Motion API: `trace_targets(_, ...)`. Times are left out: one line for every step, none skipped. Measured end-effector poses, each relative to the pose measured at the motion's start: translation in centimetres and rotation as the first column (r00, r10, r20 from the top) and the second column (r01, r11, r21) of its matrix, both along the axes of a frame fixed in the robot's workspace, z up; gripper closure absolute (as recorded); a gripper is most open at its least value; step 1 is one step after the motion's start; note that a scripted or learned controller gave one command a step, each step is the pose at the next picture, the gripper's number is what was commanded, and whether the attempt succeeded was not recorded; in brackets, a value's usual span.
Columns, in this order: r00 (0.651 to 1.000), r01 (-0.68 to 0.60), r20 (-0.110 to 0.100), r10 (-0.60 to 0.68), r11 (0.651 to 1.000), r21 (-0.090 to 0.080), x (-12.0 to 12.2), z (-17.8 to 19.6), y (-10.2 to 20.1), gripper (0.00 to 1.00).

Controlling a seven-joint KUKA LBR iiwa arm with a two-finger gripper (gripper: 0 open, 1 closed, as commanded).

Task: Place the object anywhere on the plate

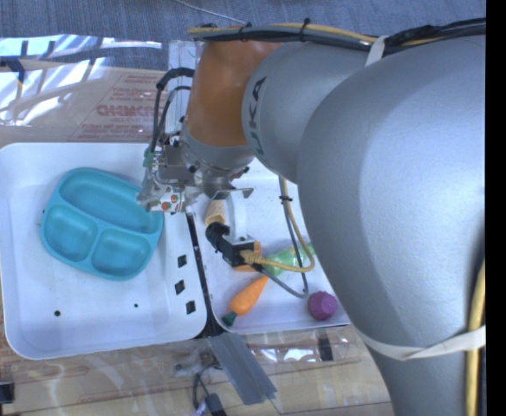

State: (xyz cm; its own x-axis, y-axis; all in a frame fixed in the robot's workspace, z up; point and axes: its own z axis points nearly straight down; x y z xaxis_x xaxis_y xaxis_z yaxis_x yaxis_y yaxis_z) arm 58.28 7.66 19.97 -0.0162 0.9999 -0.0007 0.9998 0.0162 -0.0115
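Note:
A light blue plate (97,224) with three compartments lies in the left bin (28,319), tilted toward the upper left. My gripper (161,194) hangs at the plate's right edge, over the divide between the two bins. A small white and orange thing shows at its tip, but I cannot tell if it is held. In the right bin (275,317) lie an orange carrot (248,295) with a green end, a purple ball-like object (322,305), and a green item (289,256) partly hidden by a cable.
The grey arm (366,146) with its orange band (223,85) covers most of the right bin and the right side of the view. A black cable connector (227,248) dangles over the right bin. A cardboard sheet (88,102) lies behind the left bin.

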Motion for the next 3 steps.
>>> trace_targets(1.0,0.0,0.0,0.0,1.0,0.0,0.0,0.0,0.0,0.0)
trace_targets(1.0,-0.003,-0.003,0.003,1.0,0.0,0.0,0.9,0.0,1.0)
trace_targets(1.0,0.011,0.006,-0.011,1.0,-0.001,-2.8,1.5,-5.1,1.0)
